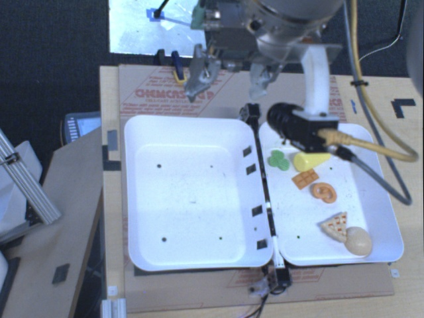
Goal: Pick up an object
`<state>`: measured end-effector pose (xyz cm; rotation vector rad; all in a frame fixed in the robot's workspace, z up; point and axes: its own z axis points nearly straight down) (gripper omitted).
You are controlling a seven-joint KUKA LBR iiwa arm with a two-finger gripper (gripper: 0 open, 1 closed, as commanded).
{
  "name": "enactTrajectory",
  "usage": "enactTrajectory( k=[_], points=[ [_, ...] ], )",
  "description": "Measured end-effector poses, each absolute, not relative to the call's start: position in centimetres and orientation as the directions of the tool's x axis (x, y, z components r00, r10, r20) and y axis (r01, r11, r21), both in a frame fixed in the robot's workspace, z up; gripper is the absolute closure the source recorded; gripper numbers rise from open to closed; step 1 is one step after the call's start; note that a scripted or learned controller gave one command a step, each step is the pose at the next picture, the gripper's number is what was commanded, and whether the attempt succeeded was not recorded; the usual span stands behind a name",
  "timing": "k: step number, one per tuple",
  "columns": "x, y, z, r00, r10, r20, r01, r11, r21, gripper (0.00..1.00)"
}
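Camera view: left bin (192,197), then right bin (377,204) holding small toys. Gripper (228,78) hangs at twelve o'clock, seemingly spread, gripping nothing. Yellow wedge (311,159) lies lengthwise, tip toward three o'clock, beside green piece (279,159).

Overhead camera — slanted down, both bins (132,177)

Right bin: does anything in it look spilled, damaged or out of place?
Nothing stands out. The right bin holds a green piece, a yellow wedge, an orange waffle, a pretzel, a pizza slice and a beige egg, all lying loose on its floor, none over the rim.
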<state>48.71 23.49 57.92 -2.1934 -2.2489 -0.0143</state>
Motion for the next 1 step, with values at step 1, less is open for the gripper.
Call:
enactTrajectory(
  k=[1],
  points=[
    [48.71, 23.49, 57.92, -0.025, 1.0, 0.006, 1.0, 0.025, 0.006, 0.0]
  ],
)
